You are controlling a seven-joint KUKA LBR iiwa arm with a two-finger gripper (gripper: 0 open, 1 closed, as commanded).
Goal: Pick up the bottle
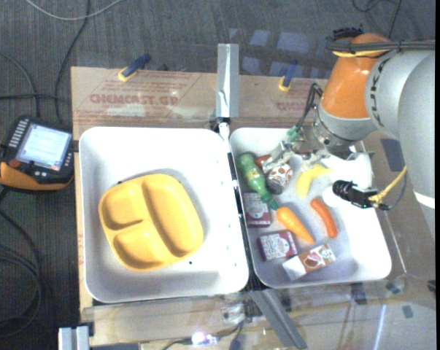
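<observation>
The hand (pixel 291 150) is being hung low for a grasp; its state cannot be told. Just beside it is lying the green plastic bottle (pixel 252 172).

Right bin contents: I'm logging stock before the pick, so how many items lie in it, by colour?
Green: 1, the bottle
Yellow: 1, the banana
Orange: 2, the carrot and the sausage
Red-and-white: 4, the can and three cartons
Total: 8
</observation>
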